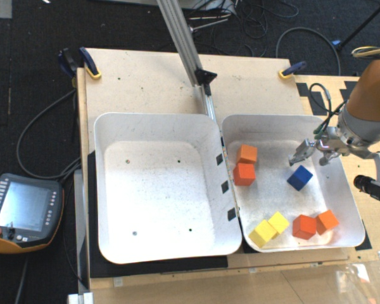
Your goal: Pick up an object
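The right bin holds several blocks. A blue cube lies near the middle right. Two orange blocks sit stacked close together at the bin's left side. Two yellow cubes rest at the front, and two more orange-red blocks lie at the front right. My gripper hangs just above and behind the blue cube, fingers spread open, with nothing between them. The grey arm with its orange band comes in from the right.
The left bin lies beside the right one, sharing a middle wall. A metal pole slants down to the bins' back junction. A teach pendant lies off the bench at left. Clamps mark the bench's back corners.
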`<state>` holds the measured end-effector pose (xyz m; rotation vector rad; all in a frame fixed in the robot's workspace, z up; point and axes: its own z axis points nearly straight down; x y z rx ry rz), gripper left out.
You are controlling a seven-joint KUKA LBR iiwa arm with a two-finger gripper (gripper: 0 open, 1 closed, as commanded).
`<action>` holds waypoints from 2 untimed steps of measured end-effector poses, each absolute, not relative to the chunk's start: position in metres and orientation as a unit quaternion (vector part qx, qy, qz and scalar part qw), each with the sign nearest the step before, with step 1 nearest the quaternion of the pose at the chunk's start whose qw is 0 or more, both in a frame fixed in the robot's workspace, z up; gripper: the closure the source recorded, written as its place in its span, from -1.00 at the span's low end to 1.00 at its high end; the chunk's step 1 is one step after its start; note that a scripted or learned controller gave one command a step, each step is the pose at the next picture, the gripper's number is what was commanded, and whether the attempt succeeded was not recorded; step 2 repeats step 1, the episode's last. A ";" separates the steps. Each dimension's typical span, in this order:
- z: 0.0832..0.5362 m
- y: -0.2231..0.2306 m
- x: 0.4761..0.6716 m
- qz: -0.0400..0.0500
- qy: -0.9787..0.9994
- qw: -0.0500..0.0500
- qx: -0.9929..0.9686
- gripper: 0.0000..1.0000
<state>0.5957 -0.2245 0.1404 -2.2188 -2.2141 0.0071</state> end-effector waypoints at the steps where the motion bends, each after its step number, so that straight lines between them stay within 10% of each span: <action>1: 0.145 -0.224 0.598 0.000 -0.707 0.000 -0.707 -1.00; 2: 0.145 -0.224 0.598 0.000 -0.707 0.000 -0.707 -1.00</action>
